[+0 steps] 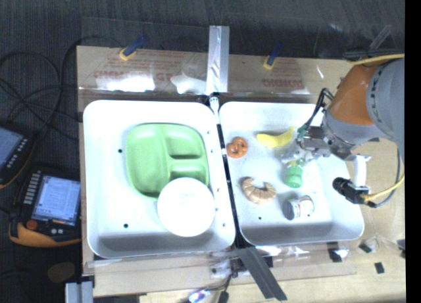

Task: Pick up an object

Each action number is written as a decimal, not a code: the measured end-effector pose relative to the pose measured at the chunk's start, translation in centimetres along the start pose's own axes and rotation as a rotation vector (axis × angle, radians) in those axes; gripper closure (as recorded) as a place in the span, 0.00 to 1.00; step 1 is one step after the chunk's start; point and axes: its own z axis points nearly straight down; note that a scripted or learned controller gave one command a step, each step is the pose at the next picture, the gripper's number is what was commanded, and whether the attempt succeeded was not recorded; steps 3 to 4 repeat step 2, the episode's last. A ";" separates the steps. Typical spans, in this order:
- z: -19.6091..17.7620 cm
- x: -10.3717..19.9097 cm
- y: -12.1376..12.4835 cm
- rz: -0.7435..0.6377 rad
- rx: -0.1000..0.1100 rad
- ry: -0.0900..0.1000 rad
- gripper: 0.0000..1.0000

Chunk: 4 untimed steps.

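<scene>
Green bottle (293,175) directly beneath the gripper (301,158), right bin (342,226).
I cannot tell how the jaws stand, so I confirm they are spread before descending. Centre them on the bottle, clear of the banana (275,139) just behind and the croissant (258,190) to their left.

Robotics lab: teach pendant (49,200), taped bench (197,71), cables (33,91).
</scene>
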 end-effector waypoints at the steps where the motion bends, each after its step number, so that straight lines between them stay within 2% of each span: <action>1: -10.5 -1.9 -6.6 -0.128 0.010 -0.004 1.00; 2: -8.3 1.6 -6.7 -0.004 0.011 -0.003 1.00; 4: -8.3 1.6 -6.7 -0.004 0.011 -0.003 1.00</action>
